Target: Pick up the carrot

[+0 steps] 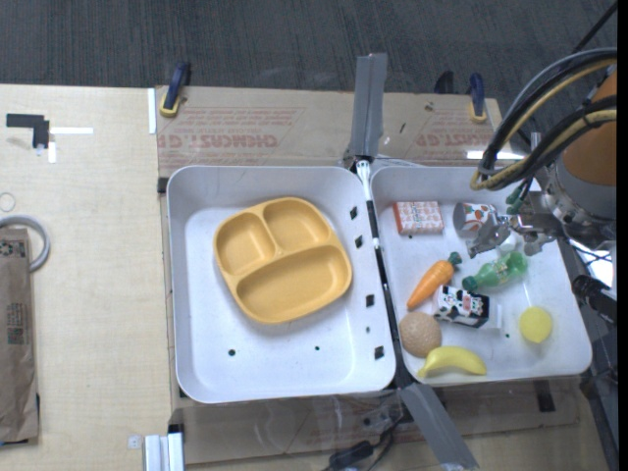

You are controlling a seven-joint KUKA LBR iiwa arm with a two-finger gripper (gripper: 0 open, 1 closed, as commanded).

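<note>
while the two white bins sit side by side on the bench, the left bin (196, 361) carries a yellow divided plate (283, 258) and the right bin (579, 356) carries the small items, so the work is all on the right. the arm (594, 155) reaches in from the right, and its gripper (491, 232) hovers over the upper part of that bin, near a green bottle (497, 272); whether its fingers are apart or together i cannot tell, and nothing is visibly between them

the carrot (433, 281) lies in the right bin, toward its left-middle, below a red-and-white box (419, 217) and just up-left of a black-and-white cow toy (462, 306). a brown ball (420, 333), a banana (452, 363) and a lemon (536, 325) lie lower down

to do this step well, i judge the gripper should shift left and down until it is centred over the carrot's thick middle, turn so the fingers close across its narrow width rather than along its length, and descend clear of the cow toy

the carrot is orange, tapered, slanted from lower left to upper right, with a small green top at its upper-right end
</note>
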